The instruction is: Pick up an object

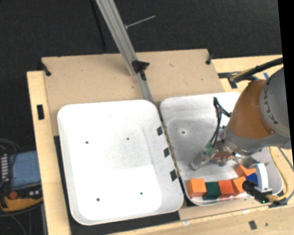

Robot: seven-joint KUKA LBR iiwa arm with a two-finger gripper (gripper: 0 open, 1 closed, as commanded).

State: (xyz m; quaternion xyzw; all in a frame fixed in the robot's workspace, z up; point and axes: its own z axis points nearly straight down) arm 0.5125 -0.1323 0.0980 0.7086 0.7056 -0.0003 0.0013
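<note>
The gripper [205, 158] hangs low in the right bin [188, 115]; I cannot tell its state. This looks like the approach step. The blocks [216, 187] lie just below it, so the next move calls for descending onto one.

The arm [278, 109] has a smooth, rounded grey shell with a broad orange band [248, 117] wrapping it above the wrist. At about nine o'clock from that band, thin black cables [219, 113] loop toward the dull metallic gripper [205, 158].
</note>
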